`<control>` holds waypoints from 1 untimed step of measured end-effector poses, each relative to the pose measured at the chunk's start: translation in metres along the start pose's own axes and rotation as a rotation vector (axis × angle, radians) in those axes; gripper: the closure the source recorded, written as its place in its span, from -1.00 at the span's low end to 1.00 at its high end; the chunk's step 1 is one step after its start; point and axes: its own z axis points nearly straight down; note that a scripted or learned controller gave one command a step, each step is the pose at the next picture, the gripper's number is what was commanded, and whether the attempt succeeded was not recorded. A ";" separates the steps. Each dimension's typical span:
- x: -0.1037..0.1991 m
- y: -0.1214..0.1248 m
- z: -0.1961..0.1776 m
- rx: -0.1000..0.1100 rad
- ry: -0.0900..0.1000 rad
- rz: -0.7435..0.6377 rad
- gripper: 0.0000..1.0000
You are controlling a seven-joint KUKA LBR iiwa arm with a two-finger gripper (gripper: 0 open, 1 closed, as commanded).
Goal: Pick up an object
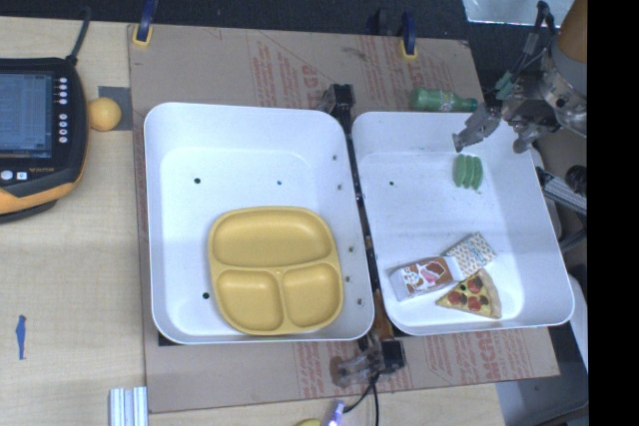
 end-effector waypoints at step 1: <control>-0.028 0.044 0.104 0.004 0.000 0.000 -1.00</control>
